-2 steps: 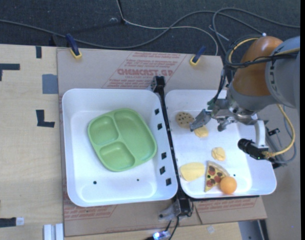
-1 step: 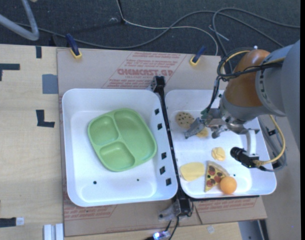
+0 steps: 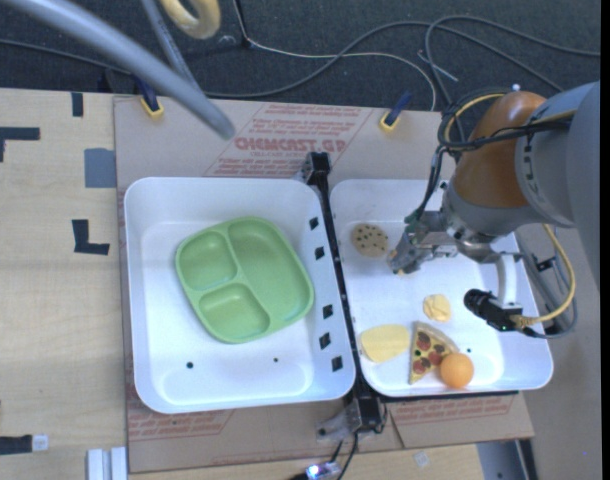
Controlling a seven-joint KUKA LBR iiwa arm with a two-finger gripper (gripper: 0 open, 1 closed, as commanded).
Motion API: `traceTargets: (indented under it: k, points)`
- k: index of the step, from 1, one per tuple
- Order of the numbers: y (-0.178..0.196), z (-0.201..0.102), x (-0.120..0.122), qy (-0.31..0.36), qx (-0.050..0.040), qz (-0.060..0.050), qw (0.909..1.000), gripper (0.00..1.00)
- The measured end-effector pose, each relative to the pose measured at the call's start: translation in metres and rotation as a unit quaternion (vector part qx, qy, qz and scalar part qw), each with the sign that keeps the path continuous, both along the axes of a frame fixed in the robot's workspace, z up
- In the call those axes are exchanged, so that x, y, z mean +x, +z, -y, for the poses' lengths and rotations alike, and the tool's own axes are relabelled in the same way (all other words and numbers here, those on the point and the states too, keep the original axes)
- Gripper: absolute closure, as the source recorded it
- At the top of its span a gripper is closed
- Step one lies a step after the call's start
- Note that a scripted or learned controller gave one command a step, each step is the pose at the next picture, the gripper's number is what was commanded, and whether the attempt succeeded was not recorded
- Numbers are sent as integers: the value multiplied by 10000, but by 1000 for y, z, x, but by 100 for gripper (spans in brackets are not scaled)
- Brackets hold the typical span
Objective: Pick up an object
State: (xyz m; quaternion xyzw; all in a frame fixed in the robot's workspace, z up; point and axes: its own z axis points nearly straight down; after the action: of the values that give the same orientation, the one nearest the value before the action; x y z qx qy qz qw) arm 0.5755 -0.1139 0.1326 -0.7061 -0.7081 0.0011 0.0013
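Reaching in from the right, the grey arm with its orange band (image 3: 505, 168) hangs over the right white bin (image 3: 485, 193); its end effector (image 3: 403, 258) sits just beside the round brown cookie (image 3: 368, 238), grip state impossible to tell.

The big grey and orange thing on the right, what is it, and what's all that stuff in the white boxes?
That is a robot arm. A camera above the bench looks down on it. Its gripper, a little two-finger hand, hangs over the right bin, beside a toy cookie. I cannot see anything between its fingers. The same bin also has a small yellow piece, a flat yellow slice, a toy pizza slice and an orange ball. The left bin holds a green tray with three sections.
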Motion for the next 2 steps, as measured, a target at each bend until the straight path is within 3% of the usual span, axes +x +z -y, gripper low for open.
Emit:
traceTargets:
  k: [2]
  points:
    - [119,-16,2,-2,-6,47,10000,100]
